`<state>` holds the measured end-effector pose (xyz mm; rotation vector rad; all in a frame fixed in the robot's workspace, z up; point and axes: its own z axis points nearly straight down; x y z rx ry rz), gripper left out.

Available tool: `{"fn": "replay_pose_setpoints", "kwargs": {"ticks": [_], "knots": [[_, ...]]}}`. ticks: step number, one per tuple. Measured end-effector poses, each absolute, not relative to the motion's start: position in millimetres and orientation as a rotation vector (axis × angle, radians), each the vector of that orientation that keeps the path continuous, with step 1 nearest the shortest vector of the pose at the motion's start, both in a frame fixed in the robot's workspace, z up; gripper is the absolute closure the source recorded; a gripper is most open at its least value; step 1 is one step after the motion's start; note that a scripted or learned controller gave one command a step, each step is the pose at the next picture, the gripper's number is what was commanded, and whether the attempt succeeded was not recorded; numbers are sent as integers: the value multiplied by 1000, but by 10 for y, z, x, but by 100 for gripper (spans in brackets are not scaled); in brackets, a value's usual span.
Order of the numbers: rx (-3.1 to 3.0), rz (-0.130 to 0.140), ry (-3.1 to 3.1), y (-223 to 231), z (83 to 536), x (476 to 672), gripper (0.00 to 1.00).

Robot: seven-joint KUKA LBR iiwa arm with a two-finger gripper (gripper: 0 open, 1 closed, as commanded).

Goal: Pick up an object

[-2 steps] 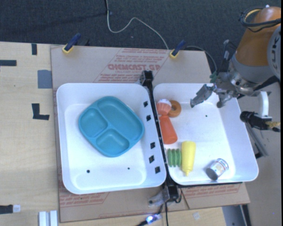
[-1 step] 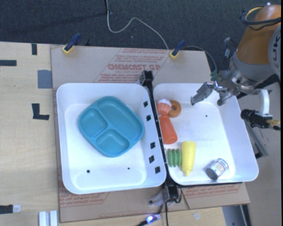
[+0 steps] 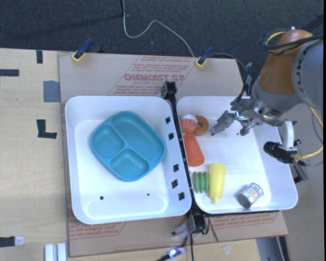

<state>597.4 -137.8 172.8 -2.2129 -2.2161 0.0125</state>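
Note:
The right bin (image 3: 271, 162) holds several objects along its left side: a brown ring (image 3: 201, 125), an orange bottle-shaped toy (image 3: 193, 145) with a pale cap, a green ridged piece (image 3: 199, 181), a yellow bottle (image 3: 217, 181) and a silver can (image 3: 250, 195) near the front right. My gripper (image 3: 230, 124) hangs over the bin's upper middle, open, just right of the brown ring, with nothing between its fingers.
The left bin (image 3: 81, 194) holds a blue divided plate (image 3: 128, 144). A black divider (image 3: 175, 151) runs between the bins. A cable (image 3: 152, 26) trails across the back. The arm (image 3: 282, 75) reaches in from the right.

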Motion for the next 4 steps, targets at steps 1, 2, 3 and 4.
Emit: {"fn": "replay_pose_setpoints", "kwargs": {"ticks": [1, 2, 3, 4], "knots": [[-2213, 11, -2218, -1334, 1247, 5986, 0], [-2218, 8, -2222, -1336, 806, 5982, 0], [-2215, 9, -2222, -1331, 903, 5986, 100], [-2217, 0, -2224, -1224, 1437, 5990, 100]]}}
